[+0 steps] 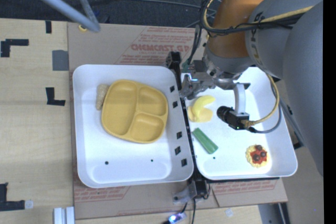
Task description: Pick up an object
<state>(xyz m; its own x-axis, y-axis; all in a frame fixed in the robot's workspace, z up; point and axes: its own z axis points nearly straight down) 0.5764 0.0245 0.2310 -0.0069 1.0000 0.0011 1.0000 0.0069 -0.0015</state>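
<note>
My gripper (195, 93) reaches down at the left side of the right bin (278, 165), directly over a yellow banana-shaped toy (201, 110). The arm's orange band and grey wrist hide the fingers from above. A green stick-shaped piece (205, 140) lies just below the banana toy. A small round pizza-like toy with red dots (256, 155) rests near the bin's lower right corner. A black cylindrical part (229, 115) on a cable hangs beside the banana toy.
The left bin (86, 128) holds a yellow divided plate (135, 110) with a tan piece (101, 96) tucked at its left edge. A black-clipped divider (181, 128) separates the bins. Cardboard lies under both bins; cables run overhead.
</note>
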